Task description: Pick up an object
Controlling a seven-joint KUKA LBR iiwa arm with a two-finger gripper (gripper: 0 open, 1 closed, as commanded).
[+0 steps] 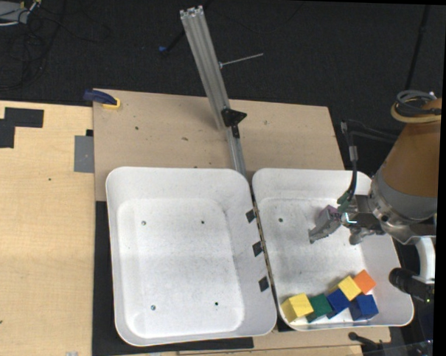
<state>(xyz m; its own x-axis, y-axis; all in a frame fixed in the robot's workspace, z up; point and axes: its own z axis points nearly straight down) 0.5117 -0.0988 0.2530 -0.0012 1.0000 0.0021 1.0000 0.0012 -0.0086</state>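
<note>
The gripper [330, 224] hangs over the middle of the right bin [296, 186], and I cannot tell its jaw state. The blocks [334, 298] sit in the near right corner, so it must go there and down.

Blocks yellow [300, 306], green [321, 305], blue [363, 306], orange [364, 280]; bins white [134, 181]; bench tan wood [284, 132].
</note>
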